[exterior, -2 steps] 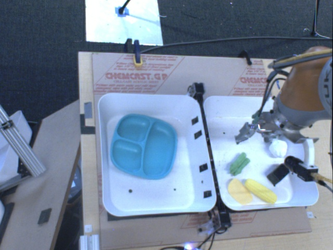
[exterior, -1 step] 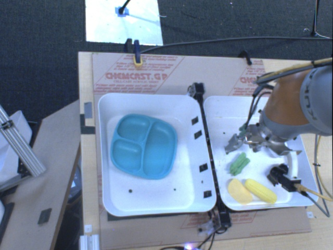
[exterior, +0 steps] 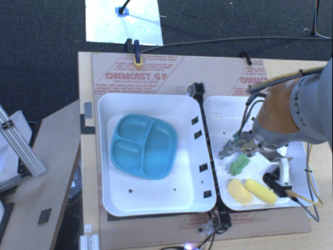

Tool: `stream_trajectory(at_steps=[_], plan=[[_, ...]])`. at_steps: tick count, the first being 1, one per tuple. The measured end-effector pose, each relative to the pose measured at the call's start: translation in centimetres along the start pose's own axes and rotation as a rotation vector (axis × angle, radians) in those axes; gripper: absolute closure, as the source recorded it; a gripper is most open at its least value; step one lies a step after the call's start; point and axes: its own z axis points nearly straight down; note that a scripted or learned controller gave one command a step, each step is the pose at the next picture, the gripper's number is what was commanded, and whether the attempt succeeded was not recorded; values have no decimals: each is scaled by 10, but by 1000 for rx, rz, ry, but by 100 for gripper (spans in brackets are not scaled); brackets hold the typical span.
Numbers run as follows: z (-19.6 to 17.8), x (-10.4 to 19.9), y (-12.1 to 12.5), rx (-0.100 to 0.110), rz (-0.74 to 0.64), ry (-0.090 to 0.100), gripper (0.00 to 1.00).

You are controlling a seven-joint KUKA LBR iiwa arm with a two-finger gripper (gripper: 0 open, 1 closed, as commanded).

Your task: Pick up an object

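In the right bin (exterior: pixel 225 110) lie three objects: a small green toy vegetable (exterior: pixel 240 165), a rounded yellow piece (exterior: pixel 240 190) and a yellow corn cob (exterior: pixel 260 190) near the front wall. My gripper (exterior: pixel 235 147) reaches in from the right and hangs low over the bin's middle. It sits just above and to the left of the green vegetable, close to it or touching it. The grey and orange arm (exterior: pixel 283 113) covers the right part of this bin.
The left bin (exterior: pixel 105 139) holds a blue divided plate (exterior: pixel 144 146). A black divider with clips (exterior: pixel 203 139) runs between the bins. Cables (exterior: pixel 307 191) trail off the arm at the right bin's front corner.
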Motion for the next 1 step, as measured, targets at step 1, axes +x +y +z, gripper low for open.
stream_trajectory(at_steps=[1], plan=[[-11,0,1,-2,-1,0,100]])
